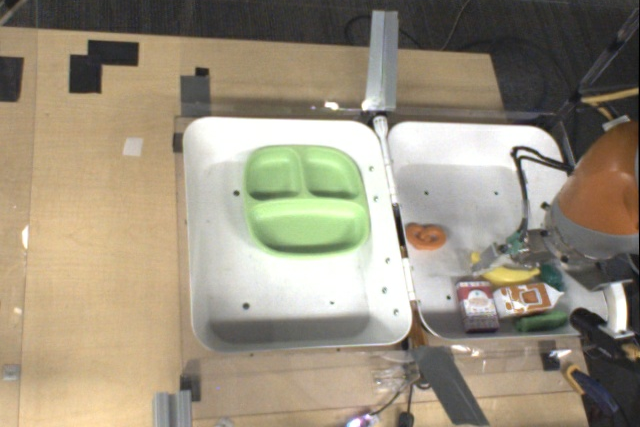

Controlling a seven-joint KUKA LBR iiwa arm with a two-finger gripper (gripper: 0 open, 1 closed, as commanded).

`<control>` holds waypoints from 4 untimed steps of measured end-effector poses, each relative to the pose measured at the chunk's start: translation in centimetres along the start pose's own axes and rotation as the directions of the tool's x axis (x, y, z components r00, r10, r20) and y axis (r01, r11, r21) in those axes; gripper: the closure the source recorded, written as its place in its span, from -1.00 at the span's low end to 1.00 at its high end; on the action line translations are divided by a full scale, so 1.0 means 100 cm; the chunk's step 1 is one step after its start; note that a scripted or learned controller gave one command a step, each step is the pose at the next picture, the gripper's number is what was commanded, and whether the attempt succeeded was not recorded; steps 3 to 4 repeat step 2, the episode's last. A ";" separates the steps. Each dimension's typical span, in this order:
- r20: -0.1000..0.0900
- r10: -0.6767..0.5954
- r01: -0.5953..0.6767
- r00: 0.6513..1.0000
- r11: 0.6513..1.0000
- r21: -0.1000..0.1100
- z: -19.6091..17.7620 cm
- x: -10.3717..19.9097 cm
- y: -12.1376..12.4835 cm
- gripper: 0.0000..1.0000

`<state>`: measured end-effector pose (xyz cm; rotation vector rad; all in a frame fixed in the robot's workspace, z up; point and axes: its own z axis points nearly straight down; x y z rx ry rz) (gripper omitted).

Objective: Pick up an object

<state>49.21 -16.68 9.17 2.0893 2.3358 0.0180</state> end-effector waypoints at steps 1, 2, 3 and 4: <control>-0.001 -0.003 0.003 1.000 1.000 -0.009 -0.012 0.002 0.004 1.00; 0.002 -0.116 0.116 0.993 0.993 0.008 -0.128 0.057 0.079 1.00; 0.002 -0.116 0.116 0.993 0.993 0.008 -0.128 0.057 0.079 1.00; 0.002 -0.116 0.116 0.993 0.993 0.008 -0.128 0.057 0.079 1.00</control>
